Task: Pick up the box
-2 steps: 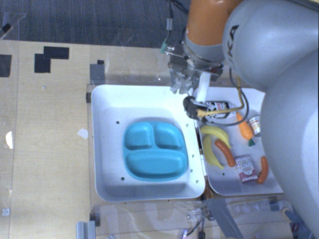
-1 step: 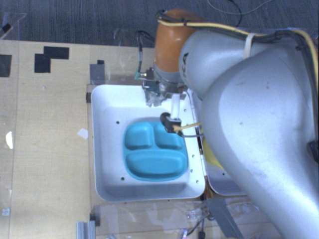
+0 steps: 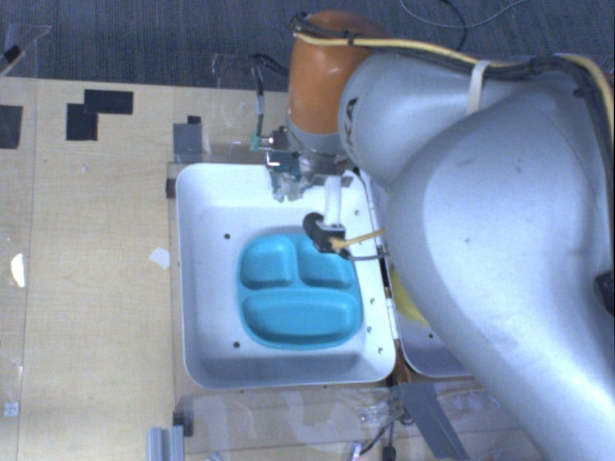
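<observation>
The end effector [image 3: 288,188] hangs over the left bin [image 3: 204,257], near a blue tray [image 3: 298,307].

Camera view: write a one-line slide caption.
The gripper of the grey arm sits over the far end of a white bin holding a blue three-compartment tray.

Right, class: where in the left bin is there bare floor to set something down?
Bare floor: the strip between the blue tray and the left wall of the left bin, and the corner above the tray's left side. Crowded: the far right corner, by the gripper.
</observation>
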Robot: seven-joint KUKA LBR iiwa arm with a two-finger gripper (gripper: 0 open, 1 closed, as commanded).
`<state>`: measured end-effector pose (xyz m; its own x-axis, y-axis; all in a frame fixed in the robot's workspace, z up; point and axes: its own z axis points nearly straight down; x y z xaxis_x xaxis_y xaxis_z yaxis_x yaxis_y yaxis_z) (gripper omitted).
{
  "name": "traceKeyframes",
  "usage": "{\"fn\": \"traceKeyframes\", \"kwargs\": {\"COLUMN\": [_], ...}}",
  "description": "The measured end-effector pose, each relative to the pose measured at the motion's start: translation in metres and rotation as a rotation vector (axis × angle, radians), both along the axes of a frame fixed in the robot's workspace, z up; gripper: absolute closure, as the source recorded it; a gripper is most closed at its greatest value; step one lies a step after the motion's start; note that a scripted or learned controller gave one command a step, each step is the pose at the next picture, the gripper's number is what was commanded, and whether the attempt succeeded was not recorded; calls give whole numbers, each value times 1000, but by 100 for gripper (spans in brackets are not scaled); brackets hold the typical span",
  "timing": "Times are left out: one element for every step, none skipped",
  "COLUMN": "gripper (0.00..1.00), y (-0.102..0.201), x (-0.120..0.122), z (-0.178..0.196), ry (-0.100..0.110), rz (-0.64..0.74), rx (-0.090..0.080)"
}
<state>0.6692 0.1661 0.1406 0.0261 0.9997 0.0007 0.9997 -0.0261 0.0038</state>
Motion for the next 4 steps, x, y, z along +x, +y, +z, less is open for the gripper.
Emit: {"fn": "traceKeyframes", "kwargs": {"gripper": [100, 100, 100, 100], "y": [32, 70, 36, 70], "x": [0, -5, -40, -63], "z": [85, 168, -43, 108], "ry": [-4, -4, 2, -1], "rz": [-42, -17, -350, -379], "rx": [2, 3, 2, 4]}}
